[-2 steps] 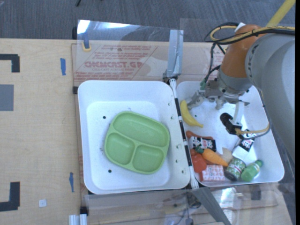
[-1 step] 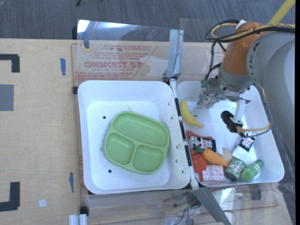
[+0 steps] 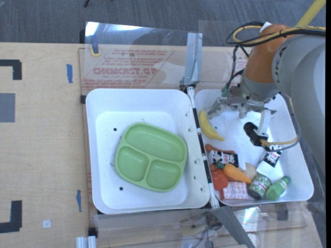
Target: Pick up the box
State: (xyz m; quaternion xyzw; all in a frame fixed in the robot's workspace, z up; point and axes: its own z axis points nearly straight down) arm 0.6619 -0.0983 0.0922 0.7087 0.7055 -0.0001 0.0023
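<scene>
In the right bin [image 3: 302,164], a small black-and-white patterned box [image 3: 223,157] lies near the left wall. A flat red-and-white box [image 3: 236,191] rests at the front edge. My gripper [image 3: 241,106] hangs over the back part of this bin, beneath the orange wrist band. It stays behind both boxes and touches neither. A yellow banana [image 3: 211,127] lies just to the gripper's left.
An orange carrot [image 3: 236,172], a red item [image 3: 217,179], a green can [image 3: 258,186], a green bottle [image 3: 279,187] and a small black-and-white tag [image 3: 271,158] crowd the front of the right bin. The left bin [image 3: 103,112] holds a green divided plate [image 3: 150,156].
</scene>
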